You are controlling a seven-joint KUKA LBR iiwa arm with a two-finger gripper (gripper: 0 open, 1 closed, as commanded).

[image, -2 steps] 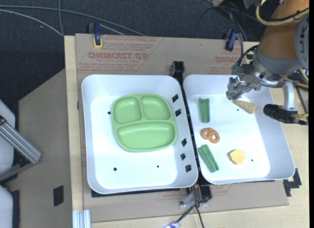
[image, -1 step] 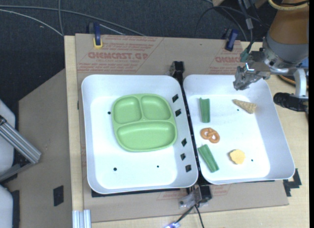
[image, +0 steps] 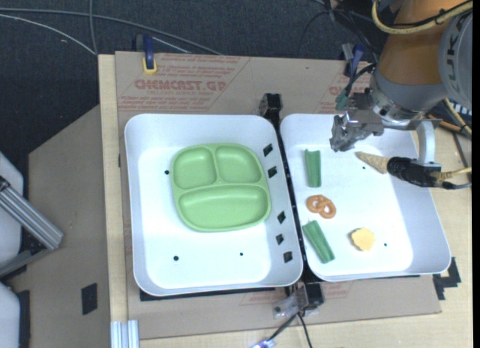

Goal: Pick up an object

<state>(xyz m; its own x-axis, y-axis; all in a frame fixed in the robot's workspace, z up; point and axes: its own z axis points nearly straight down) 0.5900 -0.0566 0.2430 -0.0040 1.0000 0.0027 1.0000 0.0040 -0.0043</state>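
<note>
On the brown tabletop point(image: 105, 189), two shallow white plastic bins sit side by side. The bin on the view's left point(image: 146, 189) holds a pale green divided plastic plate point(image: 221, 187) at its middle. The grey metal end effector point(image: 346, 135) hangs over the far part of the other white bin point(image: 409, 226), close to its far edge. Whether it is spread or pressed together cannot be told.

All the loose objects lie on this bin's floor. A short dark green stick point(image: 313, 168) lies along the wall shared with the plate's bin, just nearer than the end effector. Nearer still come a small orange-brown pretzel point(image: 321, 205) and a second green stick point(image: 318, 240), which is tilted. A yellow chunk point(image: 363, 239) lies beside that second stick, apart from it. A tan cone-shaped piece point(image: 370, 160) lies just beside the end effector, towards the bin's middle.
</note>
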